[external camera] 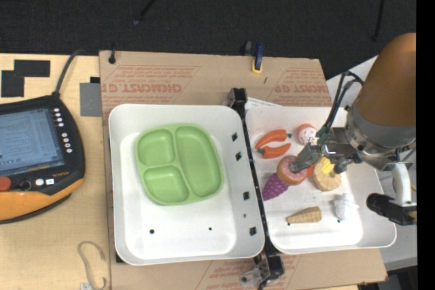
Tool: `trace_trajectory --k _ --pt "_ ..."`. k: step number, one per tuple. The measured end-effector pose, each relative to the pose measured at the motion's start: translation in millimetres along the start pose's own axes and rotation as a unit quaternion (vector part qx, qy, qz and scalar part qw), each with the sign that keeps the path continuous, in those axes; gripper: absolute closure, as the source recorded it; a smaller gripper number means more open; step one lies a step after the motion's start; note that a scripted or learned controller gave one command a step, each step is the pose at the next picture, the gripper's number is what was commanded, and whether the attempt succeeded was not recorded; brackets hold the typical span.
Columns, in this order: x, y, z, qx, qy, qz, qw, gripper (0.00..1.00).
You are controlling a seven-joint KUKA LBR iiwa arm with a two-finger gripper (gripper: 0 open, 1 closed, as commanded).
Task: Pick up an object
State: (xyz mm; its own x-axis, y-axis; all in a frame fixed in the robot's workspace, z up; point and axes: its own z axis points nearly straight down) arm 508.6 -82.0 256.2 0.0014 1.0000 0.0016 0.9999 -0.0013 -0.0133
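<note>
Pincer [304, 161] over pink-frosted donut [293, 171] (round, tan-edged) in right bin [370, 236].

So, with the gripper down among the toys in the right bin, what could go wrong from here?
1. The gripper sits low over the pink donut, with the purple grapes and a yellow-and-tan toy crowded close; closing might pinch two at once or push them aside.
2. The donut looks flat and round, so it might slip out on lifting.
</note>
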Motion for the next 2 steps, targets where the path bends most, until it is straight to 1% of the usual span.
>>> trace_trajectory --k 1,2 --pt "0 2 -5 -0.006 -0.001 -0.001 1.0 0.0" --pt "10 -3 52 -0.003 0.0 -0.002 1.0 0.0"
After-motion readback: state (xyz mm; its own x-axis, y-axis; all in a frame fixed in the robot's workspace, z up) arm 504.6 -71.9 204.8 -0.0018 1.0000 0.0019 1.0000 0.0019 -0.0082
